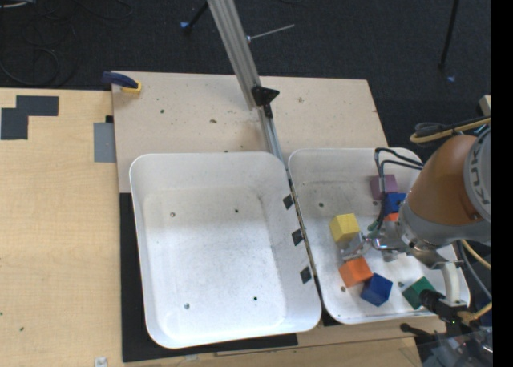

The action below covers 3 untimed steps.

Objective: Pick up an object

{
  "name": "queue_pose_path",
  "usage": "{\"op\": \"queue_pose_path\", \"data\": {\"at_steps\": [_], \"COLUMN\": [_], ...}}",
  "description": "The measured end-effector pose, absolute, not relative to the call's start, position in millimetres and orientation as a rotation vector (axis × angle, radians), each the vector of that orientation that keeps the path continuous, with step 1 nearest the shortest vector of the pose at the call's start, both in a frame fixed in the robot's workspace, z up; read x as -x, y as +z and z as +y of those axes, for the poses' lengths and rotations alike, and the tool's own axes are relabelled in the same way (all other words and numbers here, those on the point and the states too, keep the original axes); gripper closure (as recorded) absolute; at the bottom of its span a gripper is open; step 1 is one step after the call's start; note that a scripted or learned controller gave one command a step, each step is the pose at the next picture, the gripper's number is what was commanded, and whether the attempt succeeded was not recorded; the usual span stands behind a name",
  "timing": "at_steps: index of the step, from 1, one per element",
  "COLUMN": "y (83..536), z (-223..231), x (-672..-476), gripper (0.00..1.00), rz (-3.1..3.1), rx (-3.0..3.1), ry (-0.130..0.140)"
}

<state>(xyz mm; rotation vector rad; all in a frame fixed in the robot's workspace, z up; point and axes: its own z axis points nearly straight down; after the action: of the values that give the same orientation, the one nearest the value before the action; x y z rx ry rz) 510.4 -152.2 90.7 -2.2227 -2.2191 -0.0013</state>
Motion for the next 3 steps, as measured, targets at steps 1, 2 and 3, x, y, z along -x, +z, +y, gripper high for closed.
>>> {"op": "queue_pose_path", "data": {"at_steps": [1,2,3], "y": [102,151,197], "z": [-153,-159,-167], "x": [-510.1,-519.4,-514.8], "gripper": [1.0,1.0,1.0], "rz": [-2.212,-2.223,-2.222], "rx": [2.226,2.222,2.224], "ry": [-0.003,-0.002,-0.002]}}
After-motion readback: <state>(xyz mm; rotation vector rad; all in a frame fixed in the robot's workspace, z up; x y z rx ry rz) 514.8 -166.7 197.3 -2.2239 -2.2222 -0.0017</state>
